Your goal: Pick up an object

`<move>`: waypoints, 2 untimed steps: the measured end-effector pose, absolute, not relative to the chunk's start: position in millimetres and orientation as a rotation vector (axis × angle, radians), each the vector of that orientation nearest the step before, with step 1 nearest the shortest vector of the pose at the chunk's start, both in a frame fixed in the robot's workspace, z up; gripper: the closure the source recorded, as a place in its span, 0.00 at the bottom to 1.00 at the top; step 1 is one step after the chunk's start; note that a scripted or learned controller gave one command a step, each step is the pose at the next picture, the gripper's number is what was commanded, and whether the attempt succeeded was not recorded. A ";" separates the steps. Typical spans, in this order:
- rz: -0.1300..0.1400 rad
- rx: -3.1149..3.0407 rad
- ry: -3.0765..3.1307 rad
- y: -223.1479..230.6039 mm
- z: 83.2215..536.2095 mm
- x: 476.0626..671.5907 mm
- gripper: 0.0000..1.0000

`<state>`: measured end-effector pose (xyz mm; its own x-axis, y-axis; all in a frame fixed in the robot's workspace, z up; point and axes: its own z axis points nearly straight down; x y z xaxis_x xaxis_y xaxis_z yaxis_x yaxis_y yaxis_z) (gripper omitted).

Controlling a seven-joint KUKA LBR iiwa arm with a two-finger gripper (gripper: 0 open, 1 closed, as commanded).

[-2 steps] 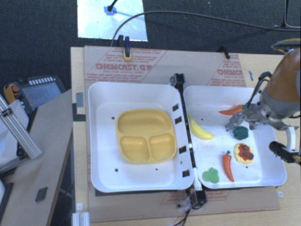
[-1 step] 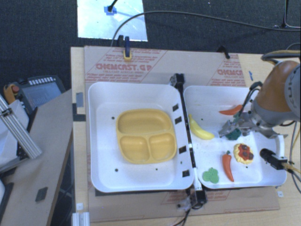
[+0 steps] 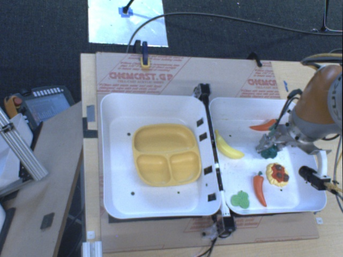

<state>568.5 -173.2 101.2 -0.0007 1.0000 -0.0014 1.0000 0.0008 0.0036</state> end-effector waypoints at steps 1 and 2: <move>0.006 2.213 2.219 -179.0 164.8 571.2 1.00; 0.006 2.212 2.221 -179.5 215.6 573.2 1.00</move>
